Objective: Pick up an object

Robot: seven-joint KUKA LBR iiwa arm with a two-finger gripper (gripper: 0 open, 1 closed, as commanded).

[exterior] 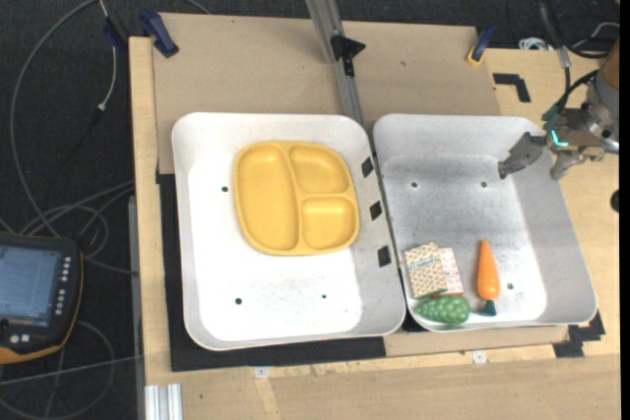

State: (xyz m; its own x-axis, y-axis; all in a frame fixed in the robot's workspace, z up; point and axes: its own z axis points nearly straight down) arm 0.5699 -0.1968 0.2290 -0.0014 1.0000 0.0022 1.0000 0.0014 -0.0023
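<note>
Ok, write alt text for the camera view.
The gripper hangs open above the right bin, which holds a carrot, a small box and a green vegetable. The left bin holds a yellow divided plate.

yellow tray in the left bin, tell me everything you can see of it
The yellow tray is a rounded, plastic-looking plate with three compartments: one long section on its left, two smaller on its right. It lies flat, slightly rotated, in the upper middle of the left bin, and nothing sits in it. The gripper is far away over the right bin.
</note>
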